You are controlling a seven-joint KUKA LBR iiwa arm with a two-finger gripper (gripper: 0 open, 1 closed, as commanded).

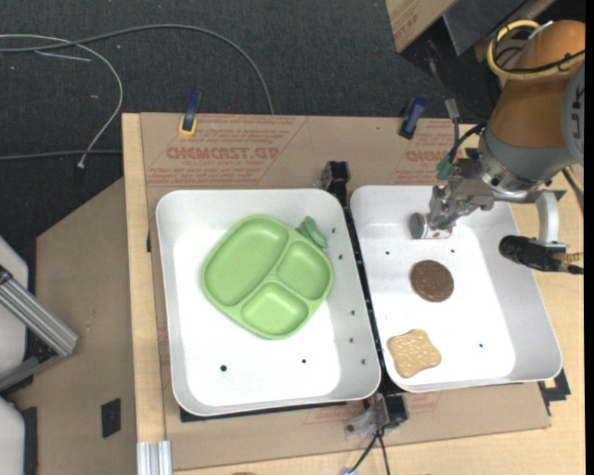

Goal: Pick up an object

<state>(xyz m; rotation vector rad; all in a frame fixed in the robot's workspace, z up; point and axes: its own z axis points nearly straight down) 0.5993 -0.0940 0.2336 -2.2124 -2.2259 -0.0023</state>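
Pincer lowered into far part of right bin, finger spread impossible to tell. Brown round cookie lay just nearer, apart; tan square cracker nearer still. Green divided plate sat in left bin. Likely poised for cookie grab.

We note cardboard sheeting printed with red lettering beneath both bins, held at its far edge by two blue clamps. A black clip sits at the far end of the seam between the bins. Thin grey cables loop over dark carpet beyond. A cardboard box stands at far right.
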